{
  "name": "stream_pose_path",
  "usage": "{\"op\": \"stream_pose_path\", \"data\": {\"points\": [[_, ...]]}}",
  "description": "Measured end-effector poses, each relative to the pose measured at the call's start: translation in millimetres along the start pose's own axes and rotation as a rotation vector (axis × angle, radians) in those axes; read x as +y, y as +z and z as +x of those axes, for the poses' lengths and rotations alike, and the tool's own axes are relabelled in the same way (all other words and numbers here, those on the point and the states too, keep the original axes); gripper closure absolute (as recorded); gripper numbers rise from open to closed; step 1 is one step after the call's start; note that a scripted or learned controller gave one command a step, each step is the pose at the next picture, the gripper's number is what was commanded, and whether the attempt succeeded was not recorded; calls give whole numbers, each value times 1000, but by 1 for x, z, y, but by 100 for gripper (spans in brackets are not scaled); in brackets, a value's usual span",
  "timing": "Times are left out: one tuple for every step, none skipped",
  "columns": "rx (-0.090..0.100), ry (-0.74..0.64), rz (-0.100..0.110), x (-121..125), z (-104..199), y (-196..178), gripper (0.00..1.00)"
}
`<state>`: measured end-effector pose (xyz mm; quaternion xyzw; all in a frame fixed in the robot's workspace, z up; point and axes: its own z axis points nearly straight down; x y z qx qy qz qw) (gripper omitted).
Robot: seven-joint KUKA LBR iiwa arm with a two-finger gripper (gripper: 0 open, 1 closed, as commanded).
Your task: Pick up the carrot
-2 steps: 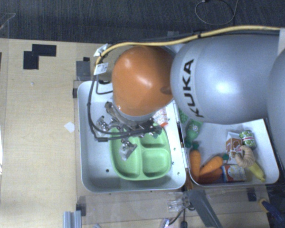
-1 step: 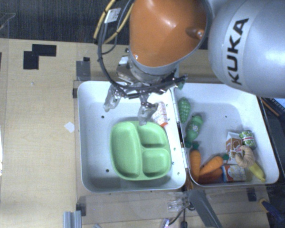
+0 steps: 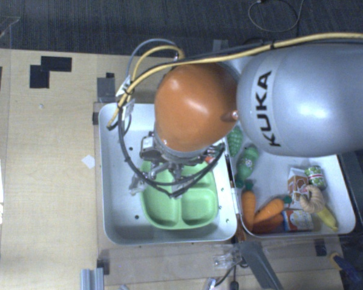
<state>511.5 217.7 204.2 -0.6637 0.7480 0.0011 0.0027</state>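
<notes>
Over the left bin (image 3: 109,180) we've got the arm (image 3: 302,95) parked, its orange band (image 3: 193,107) blocking most of the view straight down, and the gripper (image 3: 172,177) sits low above a green tray (image 3: 181,207) that fills the near half of that bin. We can't tell how the fingers stand, cables and the wrist cover them. Open floor shows along the bin's left wall. Our carrot (image 3: 269,211) is in the right bin (image 3: 345,204), lying tilted near the front edge, with a second orange piece (image 3: 248,204) hard against the divider wall. A green pod (image 3: 247,162) lies behind them, and a packet (image 3: 299,189) and a yellow thing (image 3: 327,217) crowd the carrot's right side.
</notes>
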Motion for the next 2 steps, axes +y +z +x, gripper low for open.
{"op": "stream_pose_path", "data": {"points": [[1,-291,-2,24,-4,69,0],[-1,-753,2,-3,-15,-91,0]]}}
